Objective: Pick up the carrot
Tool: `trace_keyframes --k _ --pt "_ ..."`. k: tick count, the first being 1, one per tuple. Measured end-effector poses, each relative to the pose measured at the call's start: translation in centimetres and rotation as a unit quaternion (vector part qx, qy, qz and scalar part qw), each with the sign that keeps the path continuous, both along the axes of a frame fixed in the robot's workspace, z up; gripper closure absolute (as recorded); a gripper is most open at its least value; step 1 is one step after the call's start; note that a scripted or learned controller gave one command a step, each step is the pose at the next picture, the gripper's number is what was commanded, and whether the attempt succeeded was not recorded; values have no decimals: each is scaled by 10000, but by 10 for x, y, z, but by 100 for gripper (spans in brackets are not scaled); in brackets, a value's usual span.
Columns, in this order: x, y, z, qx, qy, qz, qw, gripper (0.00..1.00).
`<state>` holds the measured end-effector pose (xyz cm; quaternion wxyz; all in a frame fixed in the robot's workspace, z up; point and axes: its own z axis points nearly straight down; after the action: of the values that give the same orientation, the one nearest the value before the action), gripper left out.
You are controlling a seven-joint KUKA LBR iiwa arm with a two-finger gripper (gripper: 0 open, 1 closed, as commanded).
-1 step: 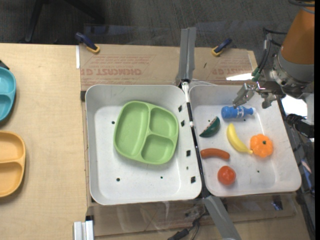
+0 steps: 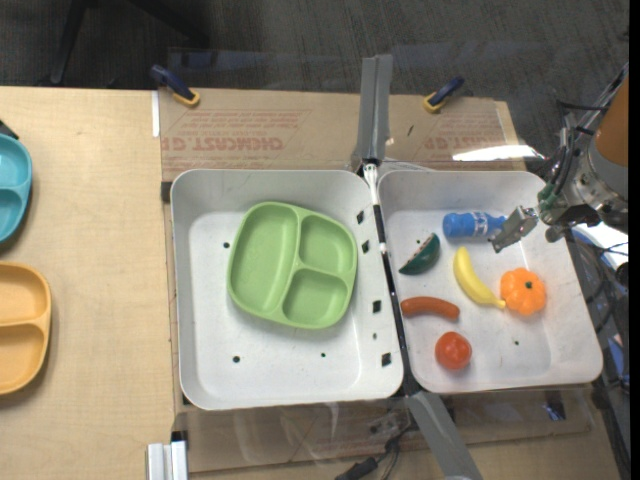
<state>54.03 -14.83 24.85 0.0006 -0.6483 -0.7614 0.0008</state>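
Grey arm [image 2: 600, 158] low over the right bin's [image 2: 580, 368] far corner, end effector [image 2: 515, 228] (grip unreadable) beside the blue bottle [image 2: 470, 225]

Only readable text: red print on the flat brown cardboard sheet [image 2: 250, 128] lying under the two bins, seen upside down, reads roughly "CHEMCRST". A second red line below it is too blurred to read. No other labels or numbers legible.
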Motion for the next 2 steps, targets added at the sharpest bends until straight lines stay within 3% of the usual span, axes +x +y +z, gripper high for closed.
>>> trace_keyframes --k 1,2 --pt "0 -26 -141 -3 -13 -713 9975 0" --pt "84 -9 -74 -3 -13 335 9994 0"
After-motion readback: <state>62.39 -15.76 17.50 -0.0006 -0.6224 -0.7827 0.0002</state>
